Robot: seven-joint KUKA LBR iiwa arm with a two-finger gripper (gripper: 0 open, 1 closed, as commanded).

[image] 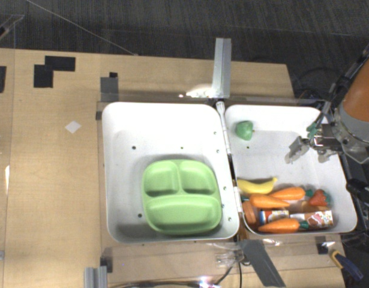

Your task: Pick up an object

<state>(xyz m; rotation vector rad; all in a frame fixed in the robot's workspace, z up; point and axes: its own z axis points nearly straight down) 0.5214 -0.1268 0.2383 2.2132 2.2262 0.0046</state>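
My gripper [305,146] hangs over the right bin [274,120], toward its right wall, above bare white floor. The two fingers stand apart with nothing between them, so it is released and carrying nothing.

Candidates to pick: a small green ball-like thing [244,129] sits alone in the far left corner of this bin, well apart from me. The rest is packed along the near wall: a banana [257,186], carrots [279,198], a printed packet or tube [310,219], all touching or overlapping.

Risks, as I judge them:
- dropping straight down means closing on empty floor.
- going for the near pile, fingers may straddle two items or wedge against the bin wall; round carrots could squirt out.
- the green one may roll away into the corner.

The left bin [121,137] holds a green divided tray [182,195], too wide and flat for me.
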